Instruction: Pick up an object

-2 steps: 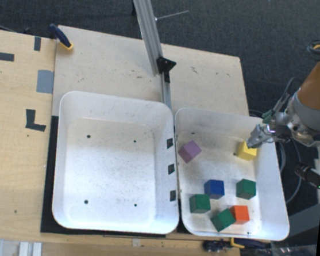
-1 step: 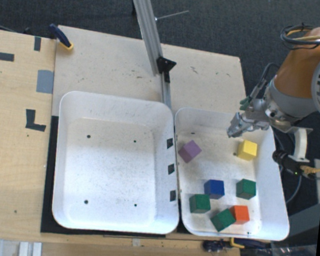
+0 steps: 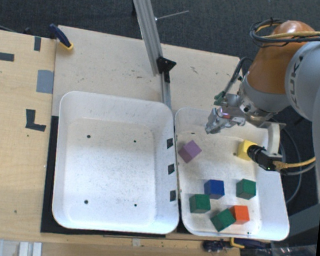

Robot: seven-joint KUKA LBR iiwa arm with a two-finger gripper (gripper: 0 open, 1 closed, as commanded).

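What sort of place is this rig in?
Probably a robotics lab grasping testbed: a grey robot arm with an orange band hangs over a shallow white right bin holding loose toy-like blocks, such as a purple cube and a blue cube, on a tape-marked wooden bench.

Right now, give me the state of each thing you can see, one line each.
hand: hovering over the right bin's far end, touching no cube
purple cube: lying loose, alone, nearest the hand
blue cube: lying loose, mid-bin
left green cube: lying loose, close to the blue cube
right green cube: lying loose, by itself
front green cube: lying against the orange cube
orange cube: lying against the front green cube
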